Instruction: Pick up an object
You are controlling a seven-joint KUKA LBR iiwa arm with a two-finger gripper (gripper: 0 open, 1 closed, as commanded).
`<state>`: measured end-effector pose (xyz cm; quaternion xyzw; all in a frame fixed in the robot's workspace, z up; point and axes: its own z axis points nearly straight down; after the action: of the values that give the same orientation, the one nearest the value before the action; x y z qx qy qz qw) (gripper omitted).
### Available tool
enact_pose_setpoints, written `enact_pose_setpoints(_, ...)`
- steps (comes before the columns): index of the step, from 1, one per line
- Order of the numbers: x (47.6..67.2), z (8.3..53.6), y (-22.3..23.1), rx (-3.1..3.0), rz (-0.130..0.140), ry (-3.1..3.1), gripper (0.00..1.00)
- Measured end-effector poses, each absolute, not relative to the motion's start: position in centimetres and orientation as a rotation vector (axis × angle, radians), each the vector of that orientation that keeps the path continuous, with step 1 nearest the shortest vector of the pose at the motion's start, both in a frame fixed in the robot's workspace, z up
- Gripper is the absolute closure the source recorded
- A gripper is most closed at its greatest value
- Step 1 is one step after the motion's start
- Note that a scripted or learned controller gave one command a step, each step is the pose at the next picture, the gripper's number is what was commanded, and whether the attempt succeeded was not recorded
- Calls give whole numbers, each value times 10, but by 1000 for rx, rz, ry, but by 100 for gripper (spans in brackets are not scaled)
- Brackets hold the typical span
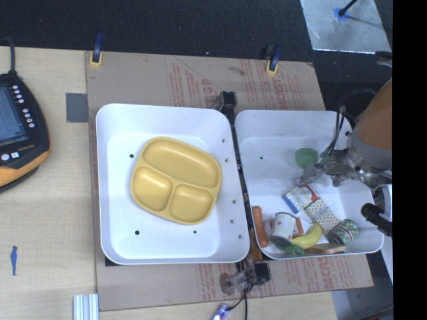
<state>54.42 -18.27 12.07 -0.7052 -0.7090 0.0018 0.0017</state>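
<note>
The right bin [267, 129] holds a pile of small things. A green round object [306, 157] lies near its middle. Below it are a blue, red and white packet [300, 197], a patterned packet [320, 213], a white cup [283, 225], a yellow banana [307, 237], an orange stick [257, 224] and a green patterned roll [344, 232]. My gripper [315, 173] reaches in from the right and sits low in this bin, just right of and below the green object and above the packets. Nothing visible is lifted.
The left bin [117, 239] bears a yellow divided plate [175, 179]. A teach pendant [17, 132] lies at the bench's left edge. Blue clamps [97, 49] [272, 57] pin the cardboard at the back. The arm's body [373, 135] hangs over the right bin's right wall.
</note>
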Motion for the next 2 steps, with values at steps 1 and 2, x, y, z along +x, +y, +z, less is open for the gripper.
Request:
enact_pose_setpoints(1,563,91,-171,-2213,6,-2228,0)
enact_pose_setpoints(2,564,102,-172,-2211,7,-2229,100)
